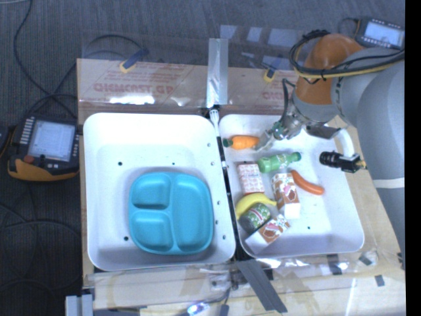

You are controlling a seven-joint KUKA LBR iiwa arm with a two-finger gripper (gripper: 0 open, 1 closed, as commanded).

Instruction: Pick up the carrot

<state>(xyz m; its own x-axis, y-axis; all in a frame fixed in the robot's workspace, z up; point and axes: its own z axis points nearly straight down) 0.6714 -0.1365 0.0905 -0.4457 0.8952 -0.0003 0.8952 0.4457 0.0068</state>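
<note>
Carrot is lying just beside your gripper (spread or pinching, I cannot tell); it is risking nudging the green bottle.

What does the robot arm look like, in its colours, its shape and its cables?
The arm is thick, rounded and light grey. An orange dome-like band sits above the wrist. Black cables loop around this orange part. Below it, a small metallic claw narrows toward the right bin. A small black part sticks out beside the grey body.
</note>
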